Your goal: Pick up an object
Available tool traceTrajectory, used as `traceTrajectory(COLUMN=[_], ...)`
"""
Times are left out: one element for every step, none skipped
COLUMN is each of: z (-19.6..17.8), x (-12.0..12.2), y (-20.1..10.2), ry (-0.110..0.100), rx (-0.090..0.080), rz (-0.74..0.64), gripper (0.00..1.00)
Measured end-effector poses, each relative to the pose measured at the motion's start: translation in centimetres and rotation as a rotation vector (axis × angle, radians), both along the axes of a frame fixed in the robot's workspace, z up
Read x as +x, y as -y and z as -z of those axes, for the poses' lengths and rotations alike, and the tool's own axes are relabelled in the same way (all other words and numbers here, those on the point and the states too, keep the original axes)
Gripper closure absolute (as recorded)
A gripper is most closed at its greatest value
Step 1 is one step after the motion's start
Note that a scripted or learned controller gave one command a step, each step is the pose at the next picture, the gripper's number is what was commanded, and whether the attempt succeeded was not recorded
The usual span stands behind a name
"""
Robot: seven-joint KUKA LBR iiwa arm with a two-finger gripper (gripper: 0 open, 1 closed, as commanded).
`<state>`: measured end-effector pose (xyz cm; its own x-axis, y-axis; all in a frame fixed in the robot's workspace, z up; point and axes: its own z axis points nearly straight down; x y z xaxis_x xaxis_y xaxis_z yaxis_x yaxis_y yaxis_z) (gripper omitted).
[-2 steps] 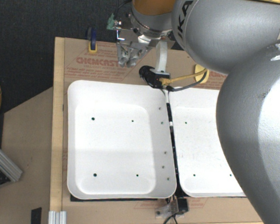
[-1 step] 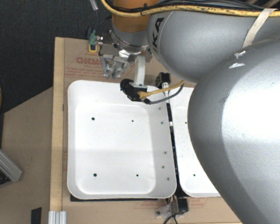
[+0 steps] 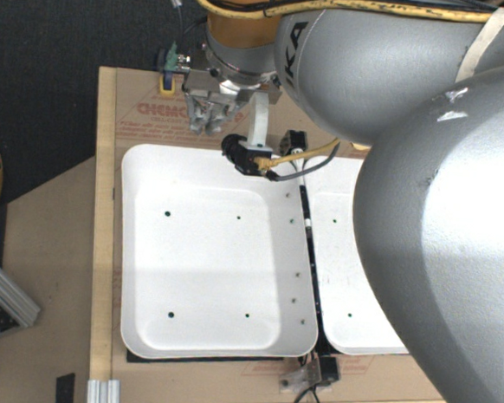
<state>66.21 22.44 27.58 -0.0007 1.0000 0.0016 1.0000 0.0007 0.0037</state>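
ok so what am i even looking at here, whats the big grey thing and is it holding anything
The big grey shape is a robot arm, seen close from one camera fixed above the bench, looking down at a slant. The arm reaches in from the right, so it fills much of the picture. The orange band sits just above its wrist, and below that is the gripper, its two-finger hand, hanging over the far edge of the bench beyond the bins. Nothing shows between its fingers. On the wooden bench lie two shallow white bins side by side: the left bin in full view, the right bin partly hidden by the arm.
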Motion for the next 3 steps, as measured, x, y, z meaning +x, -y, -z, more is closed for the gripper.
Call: traceTrajectory(z=[-4.9,5.1,-2.8], x=[0.5,0.2,0.5], y=[3.8,0.0,18.9], ry=[0.004,-0.015,0.005], rx=[-0.001,-0.003,-0.007], rz=[0.004,-0.003,0.016], gripper=[1.0,1.0,1.0])
